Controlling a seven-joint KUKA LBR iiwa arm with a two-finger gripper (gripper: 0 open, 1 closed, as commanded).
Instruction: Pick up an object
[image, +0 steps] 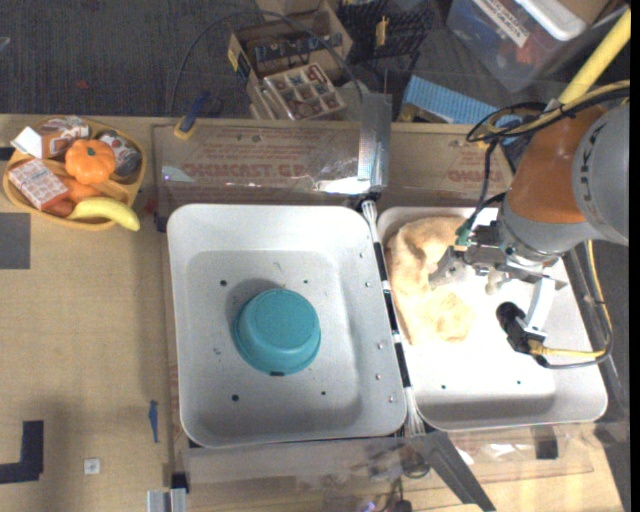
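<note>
Although the gripper (470, 268) is poised over the tan cloth (430, 285), its grasp state cannot be told; a central descent is advised.

The left bin (200, 250) is plain white, speckled with a few small dark dots; the bowl (278, 331) in it is solid teal, without pattern; the right bin (570, 390) is white as well; the cloth (425, 280) lying in it is pale cream to tan, mottled and washed out by glare; the arm (590, 190) is grey with an orange band; the desk (80, 350) is light brown; the basket (70, 180) on it shows an orange pumpkin (91, 161) and a yellow banana (105, 211).
</note>
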